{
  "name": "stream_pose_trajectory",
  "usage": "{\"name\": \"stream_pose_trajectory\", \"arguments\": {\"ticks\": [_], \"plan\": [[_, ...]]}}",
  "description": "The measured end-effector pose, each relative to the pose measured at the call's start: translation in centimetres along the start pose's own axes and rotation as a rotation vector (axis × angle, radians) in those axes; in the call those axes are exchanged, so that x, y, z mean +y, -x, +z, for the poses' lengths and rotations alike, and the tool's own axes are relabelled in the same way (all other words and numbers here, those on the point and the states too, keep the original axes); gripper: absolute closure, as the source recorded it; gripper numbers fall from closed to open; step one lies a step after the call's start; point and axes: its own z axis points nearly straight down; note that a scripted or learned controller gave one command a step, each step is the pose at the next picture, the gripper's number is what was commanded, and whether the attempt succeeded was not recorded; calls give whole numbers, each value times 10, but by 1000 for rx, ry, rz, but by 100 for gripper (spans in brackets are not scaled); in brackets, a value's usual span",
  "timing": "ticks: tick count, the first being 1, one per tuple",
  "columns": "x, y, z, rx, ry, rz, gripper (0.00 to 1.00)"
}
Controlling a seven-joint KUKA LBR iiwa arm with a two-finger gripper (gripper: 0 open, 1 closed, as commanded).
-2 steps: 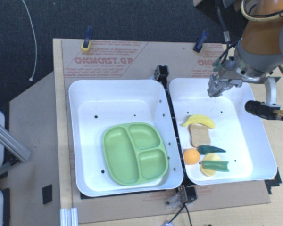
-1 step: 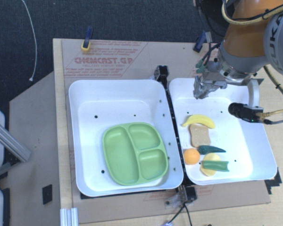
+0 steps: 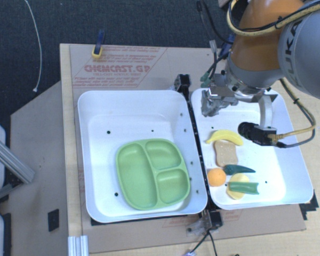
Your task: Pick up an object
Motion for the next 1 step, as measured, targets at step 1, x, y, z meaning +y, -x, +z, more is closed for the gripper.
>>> {"name": "stream_pose_trajectory", "arguments": {"ticks": [1], "plan": [[-16, -47, 18, -1, -2, 1, 100]]}}
